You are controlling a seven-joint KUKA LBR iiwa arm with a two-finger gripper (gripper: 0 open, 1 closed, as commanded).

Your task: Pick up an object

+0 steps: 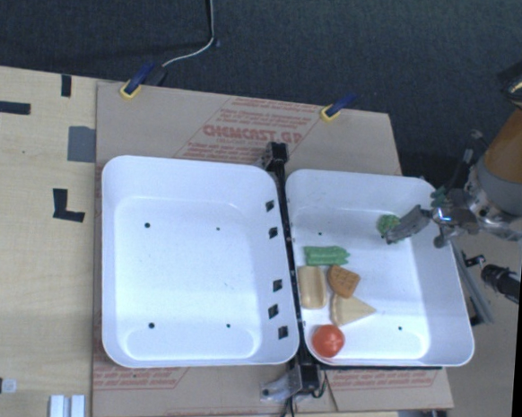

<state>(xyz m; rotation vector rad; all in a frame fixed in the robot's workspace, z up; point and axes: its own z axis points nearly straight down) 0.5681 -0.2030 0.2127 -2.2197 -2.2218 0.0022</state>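
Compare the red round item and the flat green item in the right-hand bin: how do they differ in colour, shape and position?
The red ball is round and red; the green piece is long, flat and green. The red ball lies near the bin's front edge; the green piece lies nearer the middle, beside the divider. Both rest in the right bin, apart from the gripper.

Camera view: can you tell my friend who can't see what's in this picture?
A robot gripper reaches from the right into the right white bin, next to a small green object. Nearer the front lie a green piece, tan pieces and a red ball.
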